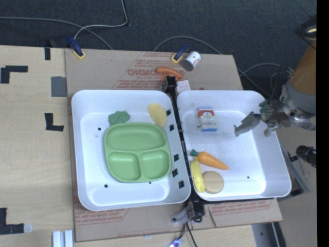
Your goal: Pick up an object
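Note:
The right bin (pixel 267 187) holds a small red and white carton (pixel 206 120) at its back. An orange carrot (pixel 212 160), a yellow banana (pixel 196 175) and a tan round bun (pixel 213 181) lie at its front left. My gripper (pixel 253 131) hangs over the right side of this bin, to the right of the carton and above the carrot in the view. Its two grey fingers (pixel 245 125) are spread apart with nothing between them, so it is open. It touches none of the objects.
The left bin (pixel 82 138) holds a green divided plate (pixel 137 152), a green leafy piece (pixel 119 118) and a yellow lemon-like object (pixel 157 114). Clips and an orange item (pixel 169 71) lie on the cardboard behind the bins.

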